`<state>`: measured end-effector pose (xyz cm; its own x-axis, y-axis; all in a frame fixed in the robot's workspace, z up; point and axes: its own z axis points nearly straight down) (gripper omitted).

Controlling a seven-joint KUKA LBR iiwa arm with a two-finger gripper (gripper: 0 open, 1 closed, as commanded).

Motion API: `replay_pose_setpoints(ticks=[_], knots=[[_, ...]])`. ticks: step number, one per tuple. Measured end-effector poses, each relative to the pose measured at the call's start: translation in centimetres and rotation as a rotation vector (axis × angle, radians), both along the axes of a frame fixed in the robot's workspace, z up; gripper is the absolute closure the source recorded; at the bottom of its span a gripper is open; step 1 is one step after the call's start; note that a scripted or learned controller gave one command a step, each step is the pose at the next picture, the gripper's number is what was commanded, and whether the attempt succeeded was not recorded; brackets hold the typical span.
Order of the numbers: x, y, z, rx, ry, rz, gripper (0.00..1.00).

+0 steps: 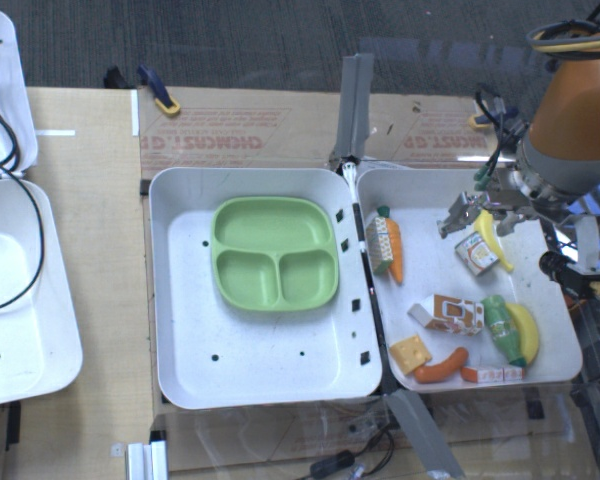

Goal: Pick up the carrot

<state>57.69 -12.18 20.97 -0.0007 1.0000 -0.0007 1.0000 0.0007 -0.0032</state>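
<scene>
The carrot [394, 255], orange with a green top, lies lengthwise near the left wall of the right bin [420, 190]. A small striped pack [380, 243] presses against its left side. My gripper [477, 215] hangs over the bin's upper right part, well to the right of the carrot and apart from it. It is just above a small carton [477, 256] and a yellow banana [490, 236]. Nothing shows in its grasp.
The right bin also holds a brown-and-white carton [454, 314], a green bottle [498, 328], a second banana [526, 334], a cracker [410, 353], a sausage [442, 366] and a red-white box [490, 374]. A green divided plate [276, 253] lies in the left bin [180, 298].
</scene>
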Motion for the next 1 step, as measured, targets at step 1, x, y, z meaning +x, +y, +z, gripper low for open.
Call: replay_pose_setpoints(ticks=[1], knots=[[3.42,2.15,-10.72,-0.002,-0.006,-0.077,0.00]])
